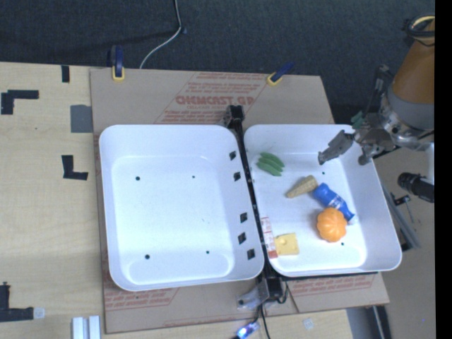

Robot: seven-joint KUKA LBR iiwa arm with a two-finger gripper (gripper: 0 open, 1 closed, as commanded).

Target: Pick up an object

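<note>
Blue bottle point(332, 200) is the likely target: lying in the right bin point(374, 189), touching the orange fruit point(331, 225) and just beside the tan wedge point(301, 186). Gripper point(351, 147) hangs over the bin's far right corner, fingers spread, nothing between them. Suggest straddling the bottle across its narrow axis, clear of the fruit. Green piece point(270, 164) and yellow block point(286, 244) sit well apart, easier fallbacks.

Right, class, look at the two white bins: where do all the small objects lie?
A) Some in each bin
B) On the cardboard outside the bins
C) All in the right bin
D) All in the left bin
C: the green piece, tan wedge, blue bottle, orange ball and yellow block all lie in the right bin.
</note>
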